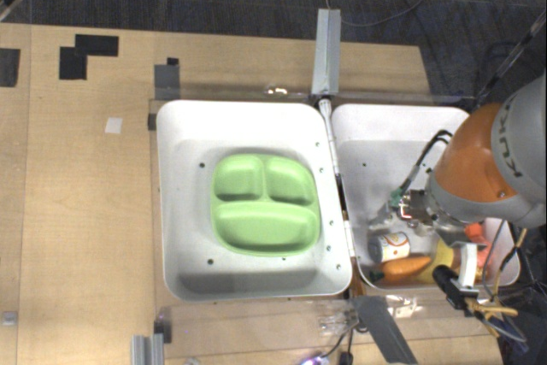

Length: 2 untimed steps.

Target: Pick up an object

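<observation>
We see a wooden bench [77,209] bearing two white bins. The left bin [179,184] holds a green divided tray [263,203]. The arm [496,158] reaches into the right bin [376,141], its end effector [408,209] just above a small white-and-orange object [393,248] and an orange carrot-like piece [406,268]; we cannot tell its state.

Arm [504,158] cut off at right edge; hides much of right bin [376,141].
</observation>
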Available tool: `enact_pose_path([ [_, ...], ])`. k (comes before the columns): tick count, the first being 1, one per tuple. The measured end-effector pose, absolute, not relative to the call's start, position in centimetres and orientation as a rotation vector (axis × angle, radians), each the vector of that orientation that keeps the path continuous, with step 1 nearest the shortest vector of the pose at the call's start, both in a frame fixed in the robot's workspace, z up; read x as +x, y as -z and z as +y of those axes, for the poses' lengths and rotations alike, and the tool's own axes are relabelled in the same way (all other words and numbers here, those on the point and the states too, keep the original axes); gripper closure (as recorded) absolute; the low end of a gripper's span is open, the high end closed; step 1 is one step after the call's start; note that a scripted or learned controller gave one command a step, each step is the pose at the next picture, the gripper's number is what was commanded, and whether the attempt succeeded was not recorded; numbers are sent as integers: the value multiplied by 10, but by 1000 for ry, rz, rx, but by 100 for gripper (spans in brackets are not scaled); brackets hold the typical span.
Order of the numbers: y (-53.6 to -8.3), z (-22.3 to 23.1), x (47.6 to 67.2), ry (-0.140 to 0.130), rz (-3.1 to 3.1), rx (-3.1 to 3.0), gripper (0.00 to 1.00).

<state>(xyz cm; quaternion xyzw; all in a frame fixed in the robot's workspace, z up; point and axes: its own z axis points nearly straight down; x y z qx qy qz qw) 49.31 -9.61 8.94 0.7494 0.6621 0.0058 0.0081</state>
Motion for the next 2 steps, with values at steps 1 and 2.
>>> enact_pose_path([
  [1,-89,-88,494,-17,2135,2275,0],
  [2,-90,-88,494,-18,2318,2092,0],
])
